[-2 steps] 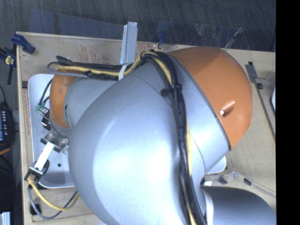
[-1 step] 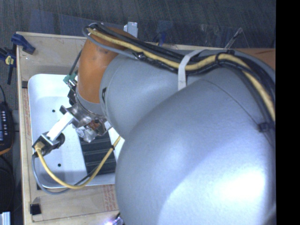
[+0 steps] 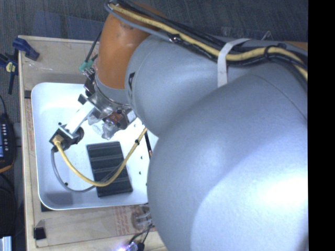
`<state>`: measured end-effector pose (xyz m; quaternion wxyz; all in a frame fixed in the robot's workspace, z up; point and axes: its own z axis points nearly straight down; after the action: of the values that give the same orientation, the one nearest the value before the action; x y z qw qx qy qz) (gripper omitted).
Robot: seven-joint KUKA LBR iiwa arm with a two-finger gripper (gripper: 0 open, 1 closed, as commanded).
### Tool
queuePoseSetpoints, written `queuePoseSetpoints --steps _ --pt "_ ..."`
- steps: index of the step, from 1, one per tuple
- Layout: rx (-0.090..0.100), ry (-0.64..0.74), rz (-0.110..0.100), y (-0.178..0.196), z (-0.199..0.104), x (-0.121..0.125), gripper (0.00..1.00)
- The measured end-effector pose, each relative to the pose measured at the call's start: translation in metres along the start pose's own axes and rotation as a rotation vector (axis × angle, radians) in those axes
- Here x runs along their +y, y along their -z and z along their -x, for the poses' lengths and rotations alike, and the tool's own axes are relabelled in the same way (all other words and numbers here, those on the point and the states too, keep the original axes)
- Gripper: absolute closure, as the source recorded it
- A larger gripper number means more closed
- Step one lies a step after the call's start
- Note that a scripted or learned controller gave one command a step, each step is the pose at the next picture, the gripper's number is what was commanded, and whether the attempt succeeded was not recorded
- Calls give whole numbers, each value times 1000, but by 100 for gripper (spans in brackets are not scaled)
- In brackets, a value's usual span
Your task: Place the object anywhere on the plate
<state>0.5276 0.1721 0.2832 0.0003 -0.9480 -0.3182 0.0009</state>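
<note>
A black ribbed rectangular slab [image 3: 109, 169] lies flat in the white bin [image 3: 44, 109], toward its near right part. My gripper [image 3: 108, 122] hangs low over the bin just behind the slab's far end, under the orange wrist band [image 3: 118, 48]. A white bracket with a small black block [image 3: 67, 135] sticks out from the wrist to the left. The grey arm [image 3: 225, 140] covers the whole right half of the view and hides whatever lies beneath it.
A yellow cable [image 3: 99, 181] and a thin grey cable [image 3: 63, 179] loop from the wrist down over the slab and the bin floor. Blue clamps [image 3: 23, 47] grip the wooden bench's far left corner. A black device [image 3: 4, 140] sits at the left edge.
</note>
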Motion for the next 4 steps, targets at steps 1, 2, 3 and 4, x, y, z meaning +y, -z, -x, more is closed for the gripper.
queuePoseSetpoints --steps 1,2,3,4 --pt "-4 39 -3 -51 59 -9 100" --pt "-5 47 -3 -124 11 -48 100" --pt "-4 -55 -3 -142 76 23 100" --pt "0 156 -2 -53 9 -22 100"
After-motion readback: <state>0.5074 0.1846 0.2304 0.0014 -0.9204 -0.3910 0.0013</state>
